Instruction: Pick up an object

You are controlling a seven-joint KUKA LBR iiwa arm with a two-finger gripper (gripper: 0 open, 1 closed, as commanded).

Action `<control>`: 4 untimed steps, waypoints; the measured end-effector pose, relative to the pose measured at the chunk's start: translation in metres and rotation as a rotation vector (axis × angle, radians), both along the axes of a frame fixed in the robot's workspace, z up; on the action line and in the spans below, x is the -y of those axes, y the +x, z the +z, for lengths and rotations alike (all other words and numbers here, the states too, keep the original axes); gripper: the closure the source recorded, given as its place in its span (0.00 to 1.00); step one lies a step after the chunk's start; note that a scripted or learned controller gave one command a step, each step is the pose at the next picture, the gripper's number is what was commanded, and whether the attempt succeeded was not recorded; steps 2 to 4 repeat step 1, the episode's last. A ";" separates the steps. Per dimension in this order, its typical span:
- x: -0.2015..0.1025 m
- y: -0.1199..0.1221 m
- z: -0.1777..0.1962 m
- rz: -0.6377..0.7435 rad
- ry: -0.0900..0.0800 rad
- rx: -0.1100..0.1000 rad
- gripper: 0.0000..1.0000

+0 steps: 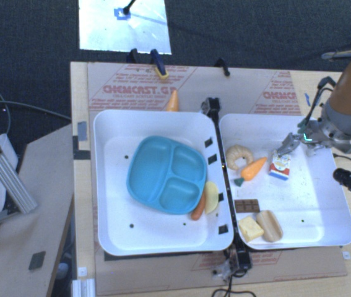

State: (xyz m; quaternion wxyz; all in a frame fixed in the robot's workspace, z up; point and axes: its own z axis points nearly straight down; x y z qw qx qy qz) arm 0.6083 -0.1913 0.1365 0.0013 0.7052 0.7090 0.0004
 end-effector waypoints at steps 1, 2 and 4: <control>0.014 -0.059 -0.040 -0.005 0.002 -0.003 0.00; 0.014 -0.059 -0.040 -0.005 0.002 -0.003 0.00; 0.014 -0.059 -0.040 -0.005 0.002 -0.003 0.00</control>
